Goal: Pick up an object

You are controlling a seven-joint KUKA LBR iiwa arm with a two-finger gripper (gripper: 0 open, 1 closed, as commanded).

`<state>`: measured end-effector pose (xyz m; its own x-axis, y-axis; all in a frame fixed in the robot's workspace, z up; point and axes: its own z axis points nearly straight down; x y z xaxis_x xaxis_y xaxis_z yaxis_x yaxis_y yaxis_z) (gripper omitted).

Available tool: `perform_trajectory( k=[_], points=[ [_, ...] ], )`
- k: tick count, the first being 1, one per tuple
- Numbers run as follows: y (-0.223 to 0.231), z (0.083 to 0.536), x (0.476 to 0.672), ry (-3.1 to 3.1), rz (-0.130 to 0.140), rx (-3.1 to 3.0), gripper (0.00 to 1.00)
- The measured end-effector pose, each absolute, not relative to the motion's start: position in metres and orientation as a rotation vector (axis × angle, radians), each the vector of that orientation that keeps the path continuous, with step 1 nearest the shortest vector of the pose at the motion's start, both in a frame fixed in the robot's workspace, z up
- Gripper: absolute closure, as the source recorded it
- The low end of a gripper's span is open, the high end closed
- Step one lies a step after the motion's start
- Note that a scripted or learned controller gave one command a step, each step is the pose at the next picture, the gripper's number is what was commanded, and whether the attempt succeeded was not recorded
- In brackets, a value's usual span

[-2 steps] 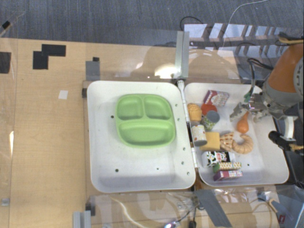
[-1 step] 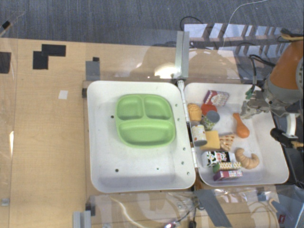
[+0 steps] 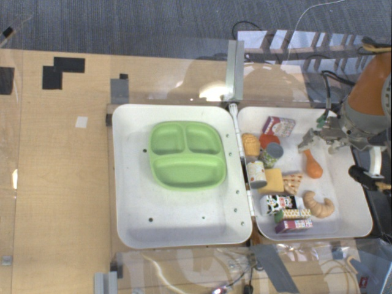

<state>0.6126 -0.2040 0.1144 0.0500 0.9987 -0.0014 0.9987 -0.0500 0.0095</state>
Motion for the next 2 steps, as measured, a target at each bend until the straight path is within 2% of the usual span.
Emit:
perform_trajectory(
  k=[1, 2],
  points=[
    [-0.190, 0.089, 0.618, 2.408, 0.008, 2.003, 0.00],
    [-0.189, 0.102, 0.621, 2.405, 0.017, 1.997, 1.00]
  ],
)
